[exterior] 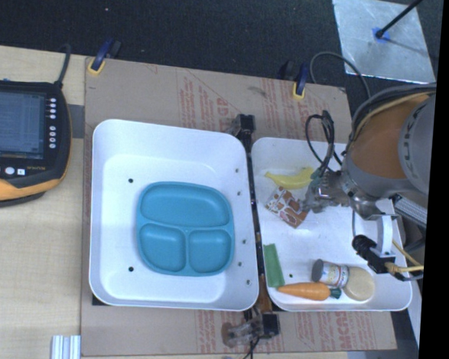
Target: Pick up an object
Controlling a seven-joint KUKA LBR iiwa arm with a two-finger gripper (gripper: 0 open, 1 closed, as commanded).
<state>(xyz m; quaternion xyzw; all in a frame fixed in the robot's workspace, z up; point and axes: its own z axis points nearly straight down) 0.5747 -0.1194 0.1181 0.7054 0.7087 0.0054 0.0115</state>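
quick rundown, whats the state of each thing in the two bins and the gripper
blue divided plate: flat in the left bin, compartments bare
banana: lying in the right bin, far side
patterned wrapper: lying by the gripper
green block: lying along the right bin's left wall
carrot: lying at the near edge
small bottle: on its side
gripper: low over the right bin

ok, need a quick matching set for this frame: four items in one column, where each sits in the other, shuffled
Items:
1. blue divided plate
2. carrot
3. banana
4. green block

Places:
A. right bin, far end
B. left bin, middle
C. right bin, against its left wall
D. right bin, near edge

Pairs: 1-B, 2-D, 3-A, 4-C
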